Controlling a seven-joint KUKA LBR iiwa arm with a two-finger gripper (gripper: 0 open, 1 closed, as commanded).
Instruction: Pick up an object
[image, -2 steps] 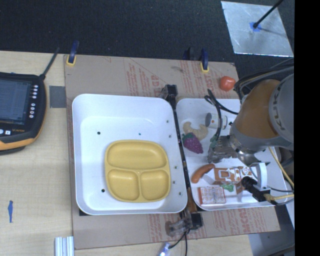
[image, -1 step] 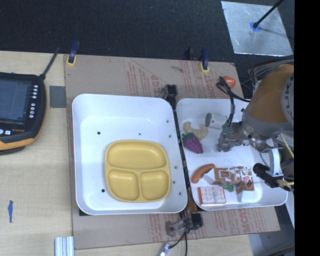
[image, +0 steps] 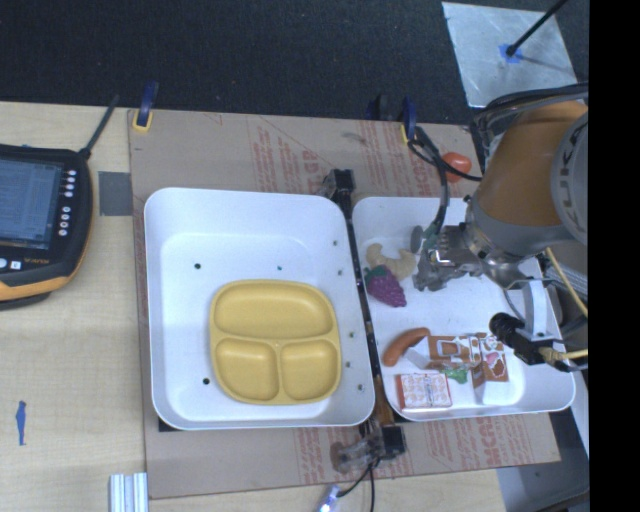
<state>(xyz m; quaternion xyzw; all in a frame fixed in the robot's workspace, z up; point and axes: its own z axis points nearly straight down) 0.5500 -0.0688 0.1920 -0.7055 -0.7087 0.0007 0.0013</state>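
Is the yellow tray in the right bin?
No, the yellow tray lies in the left bin, alone on its white floor.

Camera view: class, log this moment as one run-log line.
gripper: over right bin, nothing held | purple grapes: beside it | yellow tray: left bin

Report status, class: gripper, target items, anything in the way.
Gripper low over right bin, nothing seen held. Purple toy just left of it; sausage, small box nearer. Yellow tray in left bin.
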